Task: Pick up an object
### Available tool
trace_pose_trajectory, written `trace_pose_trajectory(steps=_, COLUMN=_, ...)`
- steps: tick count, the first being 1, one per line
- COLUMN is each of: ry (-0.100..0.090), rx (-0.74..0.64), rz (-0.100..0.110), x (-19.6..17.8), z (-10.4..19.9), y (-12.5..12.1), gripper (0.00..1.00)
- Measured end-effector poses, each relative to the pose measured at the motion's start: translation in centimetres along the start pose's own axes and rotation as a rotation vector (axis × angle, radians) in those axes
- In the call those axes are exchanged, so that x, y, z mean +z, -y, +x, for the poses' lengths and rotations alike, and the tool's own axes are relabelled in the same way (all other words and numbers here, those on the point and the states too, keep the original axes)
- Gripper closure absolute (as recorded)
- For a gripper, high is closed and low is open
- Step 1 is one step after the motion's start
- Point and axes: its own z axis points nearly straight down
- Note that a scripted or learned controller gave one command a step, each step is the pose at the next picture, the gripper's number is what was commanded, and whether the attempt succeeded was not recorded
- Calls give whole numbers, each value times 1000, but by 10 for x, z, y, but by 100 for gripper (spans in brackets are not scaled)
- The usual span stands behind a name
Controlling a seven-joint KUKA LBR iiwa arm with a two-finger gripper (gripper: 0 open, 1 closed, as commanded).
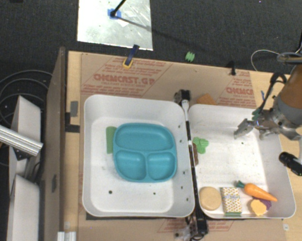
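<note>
My gripper (253,129) hangs over the far right part of the right bin (230,164), open, with nothing between its fingers. Along that bin's near edge lie a round tan cookie (210,198), a small patterned box (231,201), an orange carrot (258,191) and a yellow and purple piece (260,206). A small green toy (200,145) rests by the bin's left wall. All of these are well apart from the gripper.
The left bin (94,191) holds a blue divided plate (144,151) with a green piece (110,139) sticking out from under its left side. A black divider (189,140) runs between the bins. Cables and metal parts lie to the bench's left.
</note>
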Motion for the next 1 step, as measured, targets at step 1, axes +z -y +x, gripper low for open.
trace_pose_trajectory(steps=1, ry=-2, rx=6, rz=9, x=31, z=-11, y=10, gripper=0)
